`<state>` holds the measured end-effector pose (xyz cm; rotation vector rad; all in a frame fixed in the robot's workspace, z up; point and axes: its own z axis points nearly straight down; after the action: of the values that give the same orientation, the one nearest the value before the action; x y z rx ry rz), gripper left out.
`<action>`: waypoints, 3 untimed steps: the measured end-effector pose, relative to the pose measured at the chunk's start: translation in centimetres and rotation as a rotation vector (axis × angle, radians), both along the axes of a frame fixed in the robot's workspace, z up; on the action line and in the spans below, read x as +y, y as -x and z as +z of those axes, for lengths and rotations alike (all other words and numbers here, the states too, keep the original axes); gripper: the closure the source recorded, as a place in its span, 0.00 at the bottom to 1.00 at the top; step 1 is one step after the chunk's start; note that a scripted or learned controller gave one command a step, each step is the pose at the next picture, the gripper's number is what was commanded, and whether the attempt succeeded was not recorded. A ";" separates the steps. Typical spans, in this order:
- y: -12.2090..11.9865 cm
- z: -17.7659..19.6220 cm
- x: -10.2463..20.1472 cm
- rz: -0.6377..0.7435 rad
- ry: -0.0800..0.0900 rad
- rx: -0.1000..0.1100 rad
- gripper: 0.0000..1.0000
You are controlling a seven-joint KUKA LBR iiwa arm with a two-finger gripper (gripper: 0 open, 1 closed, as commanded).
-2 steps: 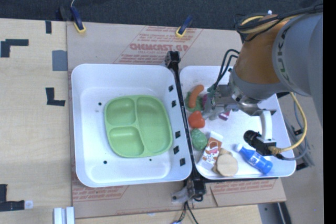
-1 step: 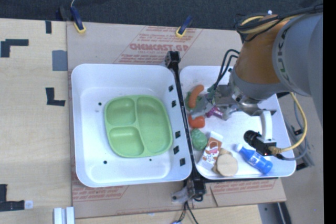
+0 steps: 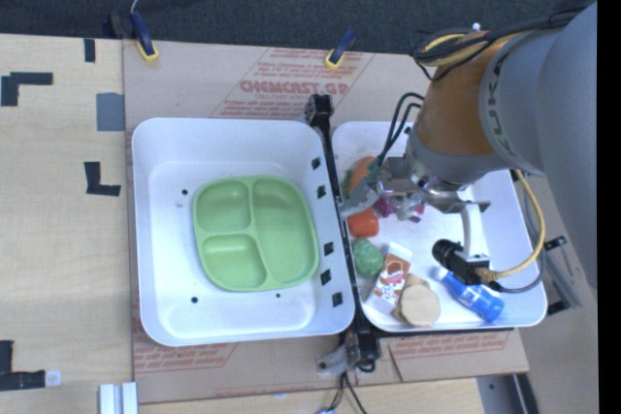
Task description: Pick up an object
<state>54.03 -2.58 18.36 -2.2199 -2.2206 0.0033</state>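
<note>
The right bin (image 3: pixel 505 208) holds several small objects. An orange-red piece (image 3: pixel 364 224) lies near its left wall, with a green lump (image 3: pixel 368 257) just below it. A small red-and-white carton (image 3: pixel 390 282) and a tan round piece (image 3: pixel 420 304) sit at the front. A blue bottle (image 3: pixel 473 294) with a black cap lies at the front right. My gripper (image 3: pixel 390 194) is low in the bin's left half, right above the orange-red piece and beside another orange item (image 3: pixel 359 172). Something purple (image 3: pixel 388 207) shows under the gripper. The wrist hides what lies beneath it.
The left bin (image 3: pixel 160 208) holds a green divided plate (image 3: pixel 256 233). A black divider (image 3: pixel 330 208) runs between the bins. The arm's grey and orange body (image 3: pixel 466 111) covers the right bin's back part. Cables loop beside the wrist.
</note>
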 end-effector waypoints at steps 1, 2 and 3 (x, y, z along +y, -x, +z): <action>-1.5 0.0 -2.3 0.000 0.000 -0.001 0.00; -1.5 0.0 -2.3 0.000 0.000 -0.001 0.00; -1.5 0.0 -2.3 0.000 0.000 -0.001 0.00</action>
<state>55.53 -4.92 18.38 -2.2205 -2.2214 0.0027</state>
